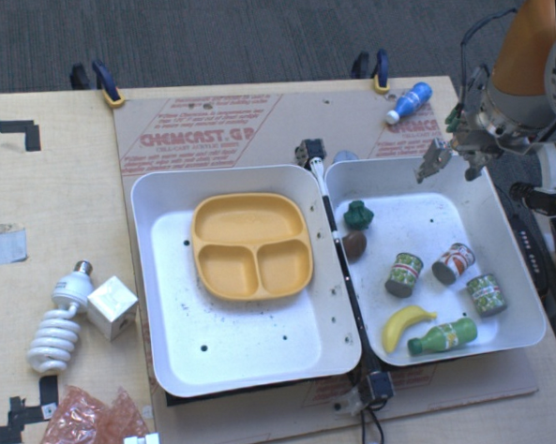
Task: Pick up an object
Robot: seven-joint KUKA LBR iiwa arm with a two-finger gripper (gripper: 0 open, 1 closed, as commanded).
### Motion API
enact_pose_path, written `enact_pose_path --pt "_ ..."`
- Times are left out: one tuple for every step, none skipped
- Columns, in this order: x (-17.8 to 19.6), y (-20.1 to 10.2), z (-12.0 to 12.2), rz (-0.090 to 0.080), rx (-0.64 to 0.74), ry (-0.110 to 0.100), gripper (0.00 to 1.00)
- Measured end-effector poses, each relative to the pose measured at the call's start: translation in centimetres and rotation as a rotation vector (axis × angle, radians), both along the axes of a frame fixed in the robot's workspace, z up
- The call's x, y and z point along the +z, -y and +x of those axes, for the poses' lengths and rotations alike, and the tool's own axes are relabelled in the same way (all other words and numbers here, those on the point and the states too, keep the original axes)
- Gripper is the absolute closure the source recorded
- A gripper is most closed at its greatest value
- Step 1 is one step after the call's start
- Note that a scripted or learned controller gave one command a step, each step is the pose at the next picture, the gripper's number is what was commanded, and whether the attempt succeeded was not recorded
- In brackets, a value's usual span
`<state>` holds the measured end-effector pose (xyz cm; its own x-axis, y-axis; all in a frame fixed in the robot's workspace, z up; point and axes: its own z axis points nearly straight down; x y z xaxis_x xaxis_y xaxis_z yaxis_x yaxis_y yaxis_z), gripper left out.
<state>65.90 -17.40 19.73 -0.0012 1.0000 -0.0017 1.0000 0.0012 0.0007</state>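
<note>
The surface [60, 183] carries two white bins side by side, and the left bin [173, 345] holds only a yellow divided tray [252, 244]. The right bin [505, 240] holds the candidates for picking: a banana [404, 326] and a green bottle [444, 337] lying close together near the front wall, three small cans [403, 273] [452, 263] [485, 294] in the middle, and a dark green piece [357, 214] with a brown piece [355, 245] by the divider. The tool [452, 157] hangs above the far right corner of that bin, well apart from every object; its fingers look spread and nothing sits between them. A good pick probably starts with the can nearest the middle, which stands apart from its neighbours, so the fingers can straddle it without nudging others. The banana and bottle nearly touch, so closing on one risks catching both. Descending square over the chosen can and closing across its narrow side should help
</note>
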Motion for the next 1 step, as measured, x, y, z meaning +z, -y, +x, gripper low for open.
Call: enact_pose_path --pt "-10.49 -5.17 -4.76 0.001 0.0 -0.001 0.0"
